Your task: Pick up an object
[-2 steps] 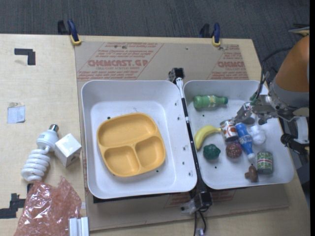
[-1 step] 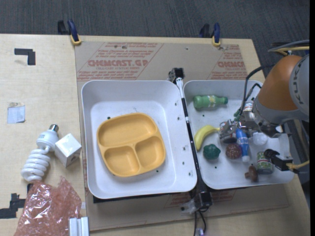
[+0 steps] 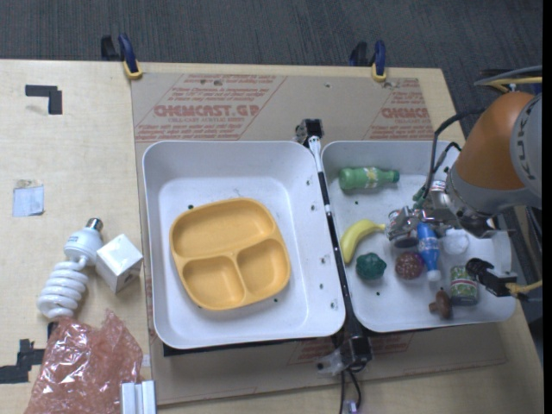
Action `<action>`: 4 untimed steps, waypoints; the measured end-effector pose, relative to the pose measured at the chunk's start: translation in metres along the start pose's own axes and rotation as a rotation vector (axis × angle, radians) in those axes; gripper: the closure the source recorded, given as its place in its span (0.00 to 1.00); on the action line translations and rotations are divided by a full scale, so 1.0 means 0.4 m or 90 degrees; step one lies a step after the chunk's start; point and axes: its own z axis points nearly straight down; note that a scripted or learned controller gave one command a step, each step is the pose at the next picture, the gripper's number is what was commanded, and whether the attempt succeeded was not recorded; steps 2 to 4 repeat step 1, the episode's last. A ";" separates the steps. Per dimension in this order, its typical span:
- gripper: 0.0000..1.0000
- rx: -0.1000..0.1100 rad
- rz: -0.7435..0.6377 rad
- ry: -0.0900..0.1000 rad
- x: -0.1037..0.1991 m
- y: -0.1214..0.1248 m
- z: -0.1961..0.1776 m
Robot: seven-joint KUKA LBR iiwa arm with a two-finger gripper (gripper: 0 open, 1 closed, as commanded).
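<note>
Fingers cannot be told as released or clenched; the gripper point(image 3: 405, 224) is seen low in the right bin point(image 3: 392, 317), just right of the banana point(image 3: 358, 235). Nothing is shown held, so the pick is judged not yet done. Beyond the banana, a green bottle point(image 3: 368, 178) lies above, a green ball point(image 3: 372, 266) below, a blue bottle point(image 3: 428, 245) further right.
</note>
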 end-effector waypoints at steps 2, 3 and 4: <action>1.00 0.001 -0.001 0.000 0.181 -0.086 -0.224; 1.00 0.001 -0.001 0.000 0.181 -0.086 -0.224; 1.00 0.001 -0.001 0.000 0.181 -0.086 -0.224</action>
